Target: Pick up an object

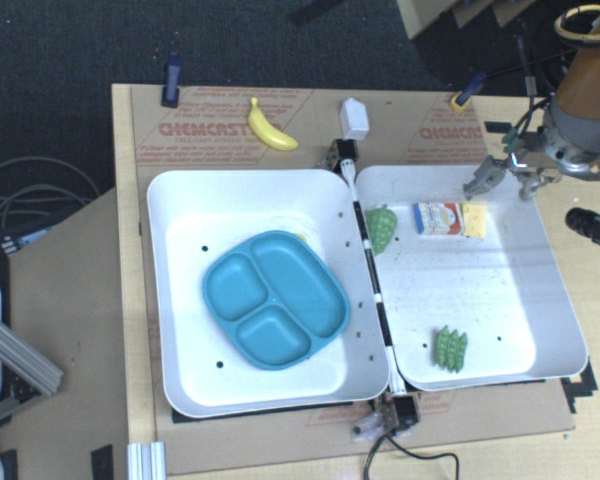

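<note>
The tool [502, 172] hangs open and empty over the right bin's [540, 318] far edge. The small box [451, 218] lies just inward of it, near that edge, its long axis running across the bin.

Board, upper left: cardboard sheet [220, 128] under the bins carries red print "CHEMCAST", upside down as seen from the camera, w/ a line of smaller red print beside it, too fine to read.
Board, upper right: same red "CHEMCAST" print repeats approx. above the right bin [480, 268], partly cut off by the bin rim; small print there also illegible.
Board, lower edge: faint red print shows below the bins near the centre clamp; not readable.
Small carton: white, red and yellow carton [450, 219] in the right bin bears printed graphics; lettering too small to make out.
Other items: no legible nos. or signs.
</note>
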You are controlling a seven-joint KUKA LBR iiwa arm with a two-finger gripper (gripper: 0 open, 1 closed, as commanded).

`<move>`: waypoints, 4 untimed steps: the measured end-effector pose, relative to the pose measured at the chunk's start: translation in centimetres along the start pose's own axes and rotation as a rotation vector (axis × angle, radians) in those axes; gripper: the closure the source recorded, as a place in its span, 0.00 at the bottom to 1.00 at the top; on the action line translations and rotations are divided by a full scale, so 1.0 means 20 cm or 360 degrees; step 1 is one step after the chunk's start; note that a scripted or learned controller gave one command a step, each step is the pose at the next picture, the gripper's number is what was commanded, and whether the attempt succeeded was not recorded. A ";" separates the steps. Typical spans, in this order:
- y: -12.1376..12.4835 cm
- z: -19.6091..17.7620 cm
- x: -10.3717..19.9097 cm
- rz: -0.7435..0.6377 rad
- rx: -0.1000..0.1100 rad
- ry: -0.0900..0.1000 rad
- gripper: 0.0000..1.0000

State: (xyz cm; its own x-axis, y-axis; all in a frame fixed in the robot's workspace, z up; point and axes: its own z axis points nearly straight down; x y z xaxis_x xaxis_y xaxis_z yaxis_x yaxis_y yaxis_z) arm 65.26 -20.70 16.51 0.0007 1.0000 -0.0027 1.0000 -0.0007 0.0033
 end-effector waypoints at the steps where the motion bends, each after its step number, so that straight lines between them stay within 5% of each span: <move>1: 0.07 0.33 0.19 -0.0004 0.0006 0.0005 0.00; 2: -0.01 0.19 0.10 -0.0001 0.0006 0.0004 0.00; 3: -0.03 0.39 0.28 -0.0001 0.0003 0.0004 0.00; 4: 0.07 0.16 0.10 -0.0001 -0.0002 0.0001 0.00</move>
State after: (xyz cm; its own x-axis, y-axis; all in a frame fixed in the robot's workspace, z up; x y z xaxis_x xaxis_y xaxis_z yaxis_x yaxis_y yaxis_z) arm 66.74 -18.79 13.27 0.0002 1.0000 -0.0024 1.0000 -0.0002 0.0044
